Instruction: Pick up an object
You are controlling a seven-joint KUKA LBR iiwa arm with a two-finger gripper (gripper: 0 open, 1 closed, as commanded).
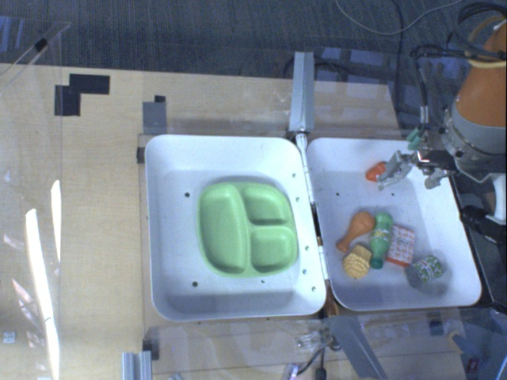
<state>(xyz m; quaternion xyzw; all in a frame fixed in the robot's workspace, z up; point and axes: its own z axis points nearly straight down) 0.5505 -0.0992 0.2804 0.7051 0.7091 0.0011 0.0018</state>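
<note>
Two white bins; the left bin (170, 212) carries one green divided tray (247, 228). The right bin (459, 236) carries six things: an orange toy (375, 172) by its far edge, beside the gripper (390, 174); toward its near edge, one drumstick (357, 229), one corn cob (357, 262), one green bottle (381, 240), one printed packet (401, 245), writing unreadable, one grey-green can (426, 270); finger spread unclear.

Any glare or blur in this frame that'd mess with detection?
Camera view: bright glare streaks on the clear panel at left; soft shadow inside the left bin rim; the gripper and the small toys look soft, so fine detail is lost.
</note>
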